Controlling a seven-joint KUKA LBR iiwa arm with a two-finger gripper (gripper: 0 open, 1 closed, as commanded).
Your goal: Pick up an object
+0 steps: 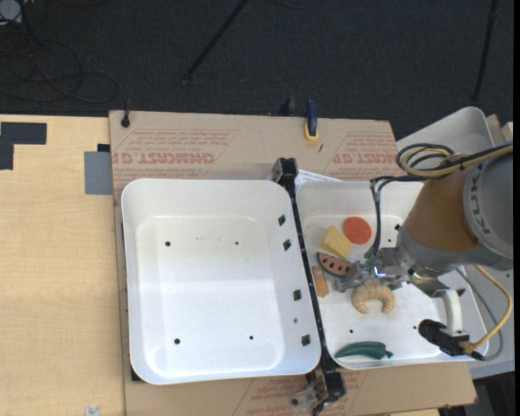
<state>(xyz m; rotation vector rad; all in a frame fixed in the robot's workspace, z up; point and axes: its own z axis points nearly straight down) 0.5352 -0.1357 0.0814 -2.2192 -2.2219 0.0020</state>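
Arm point(451, 219): reaching in from the right of the view, and sitting low over the right bin point(399, 332).
Gripper point(370, 269): hanging over the middle of that bin's floor, among the items.
Grip state: not showing from this angle; I cannot tell whether it is released or clenched, and nothing is visibly being held.
Croissant point(374, 298): lying just beside the gripper on its near side, toward the bottom of the view.
Melon slice point(335, 265): lying just beside the gripper, on its side toward the left bin point(208, 293); contact cannot be told.
Yellow wedge point(335, 241): lying near the gripper, beyond the melon slice toward the far wall.
Orange disc point(357, 229): sitting near the gripper on its far side, just beside the yellow wedge.
Brown strip point(321, 282): lying past the melon slice from the gripper, against the wall shared with the left bin.
Green pod point(362, 350): lying well apart from the gripper, beyond the croissant, by the near wall.
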